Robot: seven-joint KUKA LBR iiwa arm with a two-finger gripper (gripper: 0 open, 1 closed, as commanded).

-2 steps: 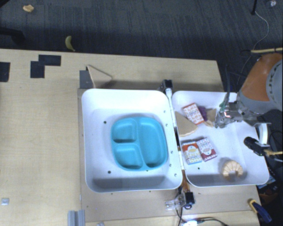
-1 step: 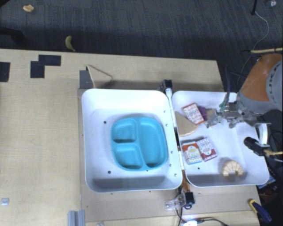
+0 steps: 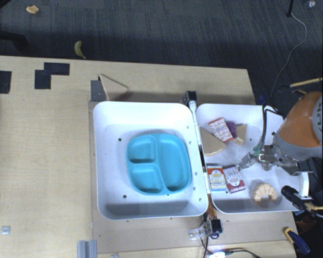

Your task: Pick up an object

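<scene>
On the tan bench (image 3: 45, 151), the left bin (image 3: 108, 161) holds a blue three-compartment tray (image 3: 159, 162) near its middle, lying flat. At about 12 o'clock from that bin, a small triangular wire piece (image 3: 112, 83) rests on the bench beside a grey bracket (image 3: 97, 90). Far out at 10 o'clock, on the dark carpet, lie a yellowish curved scrap (image 3: 79, 49) and a small tan lump (image 3: 32, 9).

The right bin (image 3: 222, 112) carries the objects to pick. At its 12 o'clock sits a small red-and-white packet (image 3: 220, 128), tilted, overlapping a tan wedge (image 3: 214, 143) and just beside a purple-and-cream item (image 3: 238, 130). Near the bin's 7 o'clock lie two more packets side by side, one orange-and-white (image 3: 216, 179) and one red-edged (image 3: 234, 179), touching each other. At 5 o'clock rests a pale ridged shell-like pastry (image 3: 264, 192).

The gripper (image 3: 247, 161) reaches in from 3 o'clock, its tip low over the bin's middle, just above the red-edged packet and to the upper left of the pastry. How wide the jaws stand cannot be told; the metal tip is small and blurred, and nothing is seen between them. Behind it, the orange band (image 3: 302, 123) and grey wrist cover the bin's right wall.
</scene>
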